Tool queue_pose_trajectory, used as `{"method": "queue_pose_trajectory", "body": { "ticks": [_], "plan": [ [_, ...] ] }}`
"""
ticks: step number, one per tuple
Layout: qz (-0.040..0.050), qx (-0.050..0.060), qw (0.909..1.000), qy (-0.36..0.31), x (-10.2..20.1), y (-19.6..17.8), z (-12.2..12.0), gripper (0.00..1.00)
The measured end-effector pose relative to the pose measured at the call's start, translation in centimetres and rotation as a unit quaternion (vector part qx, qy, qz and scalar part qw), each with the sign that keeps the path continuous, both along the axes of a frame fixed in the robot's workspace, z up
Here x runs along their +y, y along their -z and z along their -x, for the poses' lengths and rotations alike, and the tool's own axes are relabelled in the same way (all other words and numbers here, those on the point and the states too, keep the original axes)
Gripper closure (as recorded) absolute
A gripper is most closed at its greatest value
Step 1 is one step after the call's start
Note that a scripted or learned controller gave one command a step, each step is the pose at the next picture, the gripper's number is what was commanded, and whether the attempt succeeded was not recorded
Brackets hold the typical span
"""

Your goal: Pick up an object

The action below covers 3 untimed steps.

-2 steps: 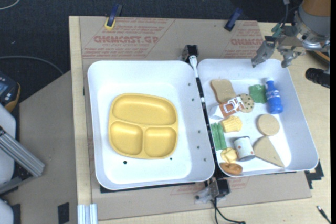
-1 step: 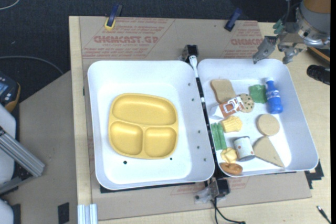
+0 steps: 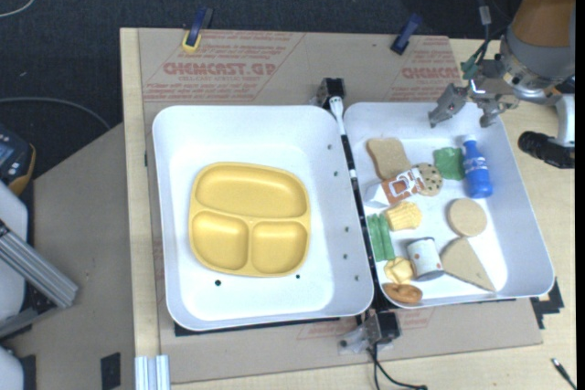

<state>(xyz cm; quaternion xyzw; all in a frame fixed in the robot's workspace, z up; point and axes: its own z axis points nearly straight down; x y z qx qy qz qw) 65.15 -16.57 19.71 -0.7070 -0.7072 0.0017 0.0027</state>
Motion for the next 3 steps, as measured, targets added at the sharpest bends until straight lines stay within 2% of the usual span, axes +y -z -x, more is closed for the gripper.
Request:
{"method": "queue_pose_trajectory", "body": {
  "ticks": [2,3],
  "plan": [
    [0.0,-0.001,1.0,-0.001,0.8,9.0,-1.1,0.0],
    [0.0,-0.002,1.0,-0.001,0.9,11.1,-1.2,0.0]
  ]
}}
